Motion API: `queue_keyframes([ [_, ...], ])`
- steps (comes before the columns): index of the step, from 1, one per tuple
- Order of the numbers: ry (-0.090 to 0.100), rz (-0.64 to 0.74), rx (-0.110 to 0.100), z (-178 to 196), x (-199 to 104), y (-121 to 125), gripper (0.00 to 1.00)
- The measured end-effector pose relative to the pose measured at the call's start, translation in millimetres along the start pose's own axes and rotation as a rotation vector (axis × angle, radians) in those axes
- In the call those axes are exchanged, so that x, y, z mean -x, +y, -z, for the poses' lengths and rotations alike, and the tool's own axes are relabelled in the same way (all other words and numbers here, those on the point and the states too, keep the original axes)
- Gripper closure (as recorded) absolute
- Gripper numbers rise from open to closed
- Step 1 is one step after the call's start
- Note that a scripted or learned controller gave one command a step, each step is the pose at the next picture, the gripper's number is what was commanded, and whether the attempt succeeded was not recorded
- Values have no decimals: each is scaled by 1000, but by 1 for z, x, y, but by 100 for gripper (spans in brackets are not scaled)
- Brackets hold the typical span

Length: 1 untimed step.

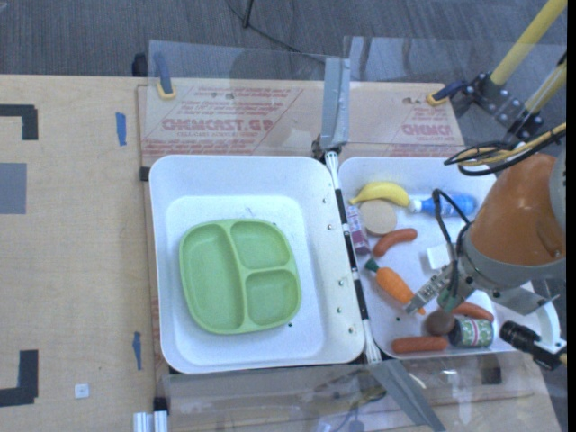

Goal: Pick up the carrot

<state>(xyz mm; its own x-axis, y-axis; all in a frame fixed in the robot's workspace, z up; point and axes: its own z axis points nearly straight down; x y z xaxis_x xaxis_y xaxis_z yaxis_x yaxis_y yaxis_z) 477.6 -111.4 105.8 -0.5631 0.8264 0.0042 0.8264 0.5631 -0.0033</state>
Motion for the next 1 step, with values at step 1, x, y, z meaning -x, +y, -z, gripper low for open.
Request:
queue_keyframes([
  [1,-3,-189,1,77,-49,35,100],
])
